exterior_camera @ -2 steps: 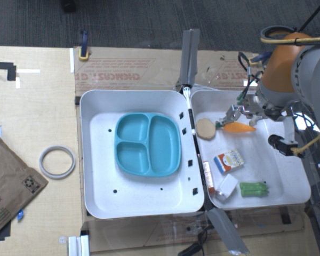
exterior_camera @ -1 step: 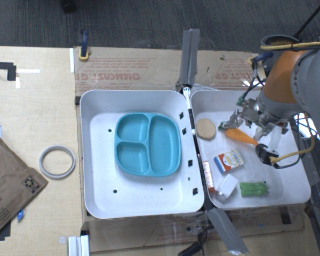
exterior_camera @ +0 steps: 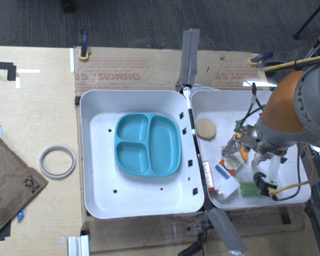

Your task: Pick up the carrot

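A: In the camera view, where was the carrot?

B: In the right bin, a small orange sliver showing just beneath the arm's wrist, with a crumpled packet touching it at nine o'clock. Most of it was covered, so I couldn't read its long axis.

A: And the hand?

B: Down in that same bin, right over the sliver, the carrot lying roughly at six o'clock of it and very close. Whether the two touched, I couldn't say.

A: How far open was it?

B: I couldn't tell. The metal parts ran into the clutter, and nothing was plainly seen being gripped.

A: What else sat nearby?

B: A round tan cookie at ten o'clock of the hand, a white box and a green block at six o'clock, near the bin's front edge. The left bin carried a blue divided plate; a ring of tape lay on the surface, well apart.

A: So the move ahead?

B: My guess: a short drop, nearly straight down.
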Robot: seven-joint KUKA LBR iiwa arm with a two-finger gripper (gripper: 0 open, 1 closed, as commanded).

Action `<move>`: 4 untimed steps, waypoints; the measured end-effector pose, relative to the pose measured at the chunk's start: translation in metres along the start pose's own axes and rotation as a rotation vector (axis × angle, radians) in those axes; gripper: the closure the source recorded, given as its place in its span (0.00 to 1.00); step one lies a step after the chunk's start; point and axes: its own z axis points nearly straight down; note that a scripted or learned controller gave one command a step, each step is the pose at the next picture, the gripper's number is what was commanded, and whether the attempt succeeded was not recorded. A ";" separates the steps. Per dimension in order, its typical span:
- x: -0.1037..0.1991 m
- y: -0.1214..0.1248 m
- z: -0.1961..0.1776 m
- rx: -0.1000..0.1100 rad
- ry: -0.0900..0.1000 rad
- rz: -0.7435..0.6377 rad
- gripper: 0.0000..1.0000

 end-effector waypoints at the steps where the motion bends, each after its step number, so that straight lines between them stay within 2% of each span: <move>1: -0.001 0.000 -0.008 0.002 0.000 0.004 1.00; 2: -0.057 0.008 -0.096 -0.002 -0.001 -0.244 1.00; 3: -0.056 0.008 -0.096 -0.002 -0.001 -0.244 0.00; 4: -0.044 0.061 -0.001 -0.004 -0.001 -0.264 0.00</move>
